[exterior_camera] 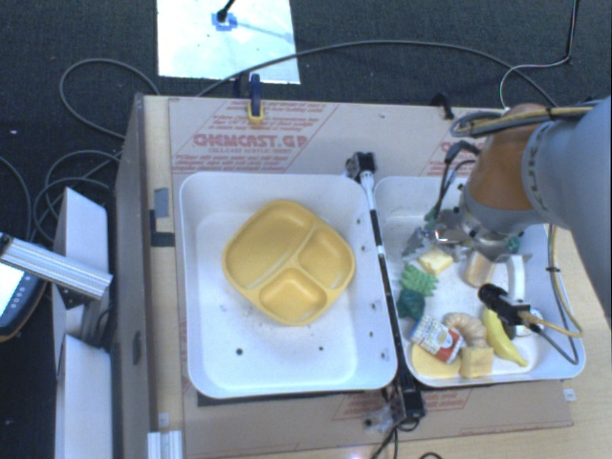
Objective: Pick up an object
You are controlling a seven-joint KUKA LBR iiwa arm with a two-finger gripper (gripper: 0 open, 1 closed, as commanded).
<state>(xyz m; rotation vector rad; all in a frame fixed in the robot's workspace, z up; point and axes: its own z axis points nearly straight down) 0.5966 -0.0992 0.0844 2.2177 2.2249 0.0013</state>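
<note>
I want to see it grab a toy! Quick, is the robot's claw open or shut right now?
Gripper: cannot be told. It sits low in the right bin, over the pale yellow block, with nothing seen between its tips.

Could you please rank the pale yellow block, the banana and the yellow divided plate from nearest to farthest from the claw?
From the claw:
1. Pale yellow block, right bin, just below it.
2. Banana, right bin's lower part.
3. Yellow divided plate, left bin.

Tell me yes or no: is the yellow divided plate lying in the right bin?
No, the yellow divided plate lies in the left bin.
</note>
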